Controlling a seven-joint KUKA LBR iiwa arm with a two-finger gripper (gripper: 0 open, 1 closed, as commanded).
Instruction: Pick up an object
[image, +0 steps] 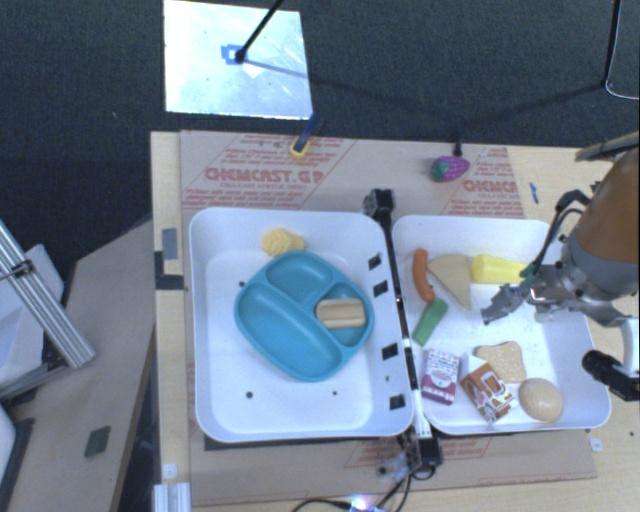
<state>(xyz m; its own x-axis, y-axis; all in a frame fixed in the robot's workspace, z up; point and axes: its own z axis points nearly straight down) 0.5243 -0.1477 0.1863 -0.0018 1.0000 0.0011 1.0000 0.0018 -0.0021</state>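
Note:
My gripper (499, 305) hangs over the middle of the right bin (590, 395), pointing left from the grey and orange arm (610, 245). It sits just right of a pale cheese wedge (453, 276) and below a yellow block (497, 269). Around it in that bin lie an orange sausage (423, 274), a green pickle (430, 321), a toast slice (502, 360), a tan egg-shaped piece (541, 399), a red and white carton (440, 376) and an orange carton (487, 391).
The left bin (215, 400) holds a blue divided plate (290, 320) with a tan bun (341, 313) on it and a small yellow item (283, 241) behind. A purple toy (450, 168) lies on the board beyond the bins. A shiny metal sheet (238, 55) is further back.

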